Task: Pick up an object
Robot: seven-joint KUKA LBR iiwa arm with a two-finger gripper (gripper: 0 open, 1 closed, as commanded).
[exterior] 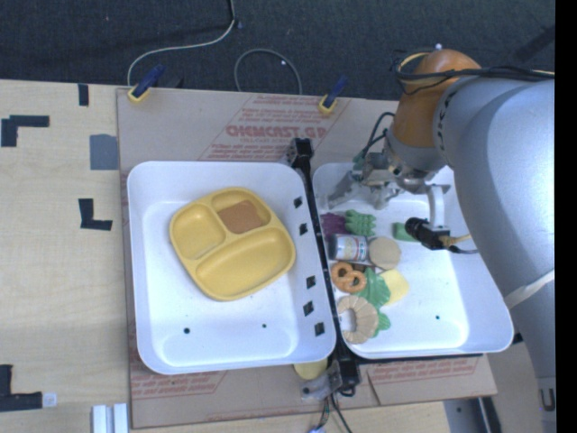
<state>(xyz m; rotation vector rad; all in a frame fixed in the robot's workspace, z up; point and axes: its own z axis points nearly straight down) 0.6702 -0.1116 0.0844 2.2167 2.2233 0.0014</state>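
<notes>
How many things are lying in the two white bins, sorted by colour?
Yellow: 2, the divided tray in the left bin and a yellow piece.
Green: 2, at and.
Tan or brown: 3, a round piece, a pretzel, a ridged piece.
Silver: 1, a can.
Purple: 1.
Total: 9

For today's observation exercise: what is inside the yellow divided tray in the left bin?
The yellow divided tray has three compartments. One rear compartment holds a flat brown piece; the other two look bare. Whatever lies under the tray is covered.
</notes>
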